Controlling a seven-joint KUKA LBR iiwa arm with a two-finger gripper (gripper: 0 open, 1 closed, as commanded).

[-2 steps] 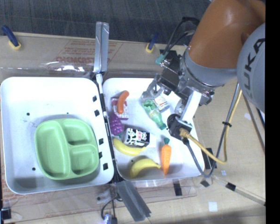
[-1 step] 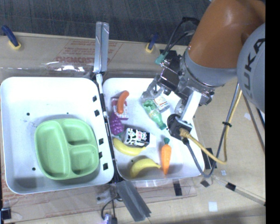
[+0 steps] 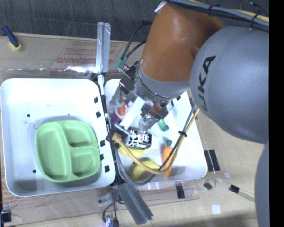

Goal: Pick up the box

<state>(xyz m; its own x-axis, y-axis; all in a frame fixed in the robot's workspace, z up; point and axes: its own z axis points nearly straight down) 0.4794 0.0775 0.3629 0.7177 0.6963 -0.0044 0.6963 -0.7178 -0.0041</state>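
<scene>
In the camera view, the grey arm with its orange band reaches in from the right and hangs over the right bin [image 3: 199, 167], hiding much of its floor. The hand [image 3: 145, 125] points down toward the left side of that bin, directly above a small box [image 3: 138, 138] with a dark face and a white and red printed pattern. The box lies flat on the bin floor, near the wall between the two bins. Whether the hand is open or closed cannot be told from here; the wrist hardware covers that part, and nothing shows the box to be gripped.

Just near of the box lies a yellow banana [image 3: 141, 166], and a yellow cable [image 3: 176, 147] loops down from the arm beside it. An orange carrot-like piece [image 3: 166, 153] sits to the right, with a small green piece [image 3: 163, 126] farther back. The left bin [image 3: 14, 126] carries a green divided tray [image 3: 67, 150].

The box looks like light printed cardboard: stiff along its edges, likely to dent if squeezed on its broad face, and somewhat slick where printed. A hold across its two narrower sides seems best, taken from above, with care that the banana close by does not get caught in the grasp.
</scene>
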